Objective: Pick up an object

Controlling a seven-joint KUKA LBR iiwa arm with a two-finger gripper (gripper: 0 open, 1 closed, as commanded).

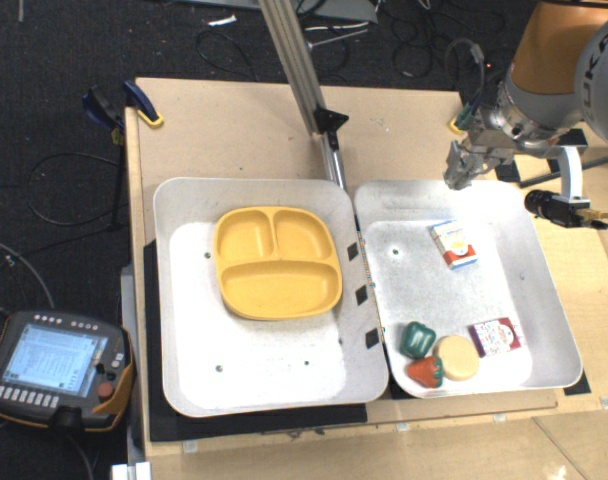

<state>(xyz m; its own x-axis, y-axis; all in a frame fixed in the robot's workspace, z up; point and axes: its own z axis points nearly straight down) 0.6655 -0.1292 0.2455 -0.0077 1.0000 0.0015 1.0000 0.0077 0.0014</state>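
Observation:
My gripper (460,171) hangs above the far rim of the right bin (544,298), up and to the right of everything in it, and it carries nothing. A small white and orange carton (454,244) lies in the bin's upper middle, below the gripper. Near the bin's front edge sit a green pepper (417,339), a red piece (425,372) and a pale yellow round block (458,358) close together. A purple and white packet (495,337) lies just to their right.
The left bin (184,368) holds a yellow divided plate (278,262). A metal pole (302,68) slants down to the seam between the bins. A teach pendant (52,370) lies off the bench at the lower left. Cables run along the back.

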